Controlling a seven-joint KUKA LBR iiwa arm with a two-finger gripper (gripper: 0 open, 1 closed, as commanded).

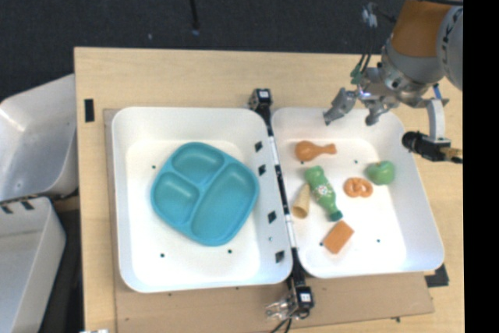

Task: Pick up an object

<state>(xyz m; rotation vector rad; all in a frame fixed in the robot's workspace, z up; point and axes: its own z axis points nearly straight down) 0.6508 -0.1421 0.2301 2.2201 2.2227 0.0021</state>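
Figure. The gripper [355,107] hangs over the far rim of the right bin [413,238], its two fingers spread apart with nothing between them; the spread suits a descent onto a target not yet chosen. All candidate objects lie loose on that bin's floor, placed here relative to the green bottle [323,193] near the bin's middle. The orange drumstick [314,150] lies just beyond the bottle, toward the gripper, and is judged the nearest target. A tan cone [301,201] rests beside the bottle on the side of the divider, possibly touching it. A pretzel [358,187] and a green pepper [381,172] lie on the bottle's opposite side. An orange block [338,236] sits nearer the camera. The left bin [132,261] carries a blue divided plate [204,193], well apart from the bottle.
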